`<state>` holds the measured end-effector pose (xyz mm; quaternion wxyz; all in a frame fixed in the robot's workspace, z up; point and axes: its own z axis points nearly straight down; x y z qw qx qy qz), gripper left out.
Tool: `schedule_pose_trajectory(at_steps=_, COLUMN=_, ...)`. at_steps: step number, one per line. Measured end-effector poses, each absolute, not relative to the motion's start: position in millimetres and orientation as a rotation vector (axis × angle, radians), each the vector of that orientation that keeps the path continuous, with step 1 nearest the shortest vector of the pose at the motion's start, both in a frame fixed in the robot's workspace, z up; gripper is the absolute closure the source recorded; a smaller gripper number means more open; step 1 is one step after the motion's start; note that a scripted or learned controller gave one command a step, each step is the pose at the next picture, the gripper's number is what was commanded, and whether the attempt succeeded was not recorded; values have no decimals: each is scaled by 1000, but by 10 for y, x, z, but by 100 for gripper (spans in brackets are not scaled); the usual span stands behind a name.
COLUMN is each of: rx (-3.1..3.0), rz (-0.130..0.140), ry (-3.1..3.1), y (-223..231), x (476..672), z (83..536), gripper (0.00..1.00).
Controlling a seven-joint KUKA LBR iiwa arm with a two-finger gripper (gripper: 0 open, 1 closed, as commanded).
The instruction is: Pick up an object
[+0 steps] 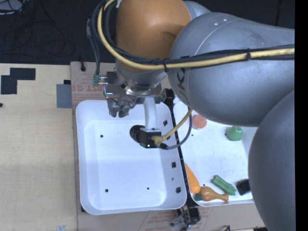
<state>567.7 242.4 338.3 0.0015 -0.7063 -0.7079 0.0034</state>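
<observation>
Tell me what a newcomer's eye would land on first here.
The big grey arm with its orange band looms across the top and right, its pincer hanging over the far edge of the left bin. Then the bright toys in the right bin: a green ball toward the far side, an orange carrot and a green pickle-like piece at the near edge.

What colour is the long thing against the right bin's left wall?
Orange; the carrot-shaped piece shows clearly in the camera view.
</observation>
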Motion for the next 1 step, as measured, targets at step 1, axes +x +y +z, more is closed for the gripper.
schedule_pose_trajectory(at_steps=1, rx=-2218, rz=16, ry=-2219, y=2436, x=5461, z=2393, gripper=100)
